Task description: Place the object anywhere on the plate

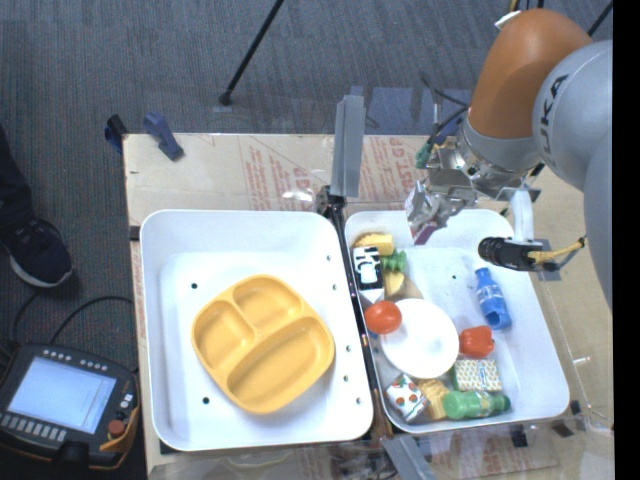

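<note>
A yellow divided plate (262,343) lies in the left white bin (165,268), with nothing on it. My gripper (430,218) hangs over the far left part of the right bin (545,368), above the toys there. A small dark purple object (426,231) shows between its fingertips, lifted off the bin floor, and the gripper is shut on it. The gripper is to the right of the plate, across the wall between the bins.
The right bin holds a red tomato (382,317), a white round dish (420,338), a blue bottle (491,298), a red pepper (477,341), a green bottle (476,404), a yellow wedge (375,242) and small cartons. A grey post (348,153) stands behind the bins.
</note>
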